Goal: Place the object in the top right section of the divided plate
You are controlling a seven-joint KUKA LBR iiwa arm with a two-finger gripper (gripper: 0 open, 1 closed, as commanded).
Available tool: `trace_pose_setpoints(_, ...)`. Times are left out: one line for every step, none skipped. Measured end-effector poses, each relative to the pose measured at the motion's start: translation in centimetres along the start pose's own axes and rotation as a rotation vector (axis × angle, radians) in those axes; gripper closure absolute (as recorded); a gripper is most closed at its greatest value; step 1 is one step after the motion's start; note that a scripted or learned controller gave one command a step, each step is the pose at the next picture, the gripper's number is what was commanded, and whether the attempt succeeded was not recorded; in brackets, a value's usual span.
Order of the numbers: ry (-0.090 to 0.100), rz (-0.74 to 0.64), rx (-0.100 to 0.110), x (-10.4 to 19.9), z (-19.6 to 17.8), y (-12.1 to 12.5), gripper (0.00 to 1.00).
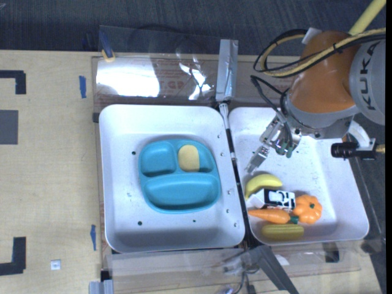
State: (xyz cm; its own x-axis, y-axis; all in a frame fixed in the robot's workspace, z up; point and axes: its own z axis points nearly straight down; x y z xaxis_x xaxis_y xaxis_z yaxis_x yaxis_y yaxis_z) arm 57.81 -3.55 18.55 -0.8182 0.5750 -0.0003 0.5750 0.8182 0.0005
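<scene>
- I see one yellow object (189,157) in the top right section of one blue plate (177,195), left of my gripper (264,153).
- Gripper's grip state: I cannot tell.
- Five items sit below it: banana (262,182), toy car (279,198), carrot (268,214), pumpkin (307,208), corn (282,231).

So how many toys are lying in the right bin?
5 that I can see, clustered at its near left: a banana, a black-and-white car, a carrot, a pumpkin and a corn cob. More may hide underneath.
</scene>
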Motion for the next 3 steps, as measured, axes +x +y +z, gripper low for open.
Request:
trace_pose_setpoints(-0.008,-0.286,-0.003,-7.0,-0.8,-2.1,0.0)
trace_pose_setpoints(-0.004,-0.584,0.0,-5.7,-3.3,-9.8,0.0)
trace_pose_setpoints(-0.01,-1.133,0.0,-6.5,-6.7,-13.4,0.0)
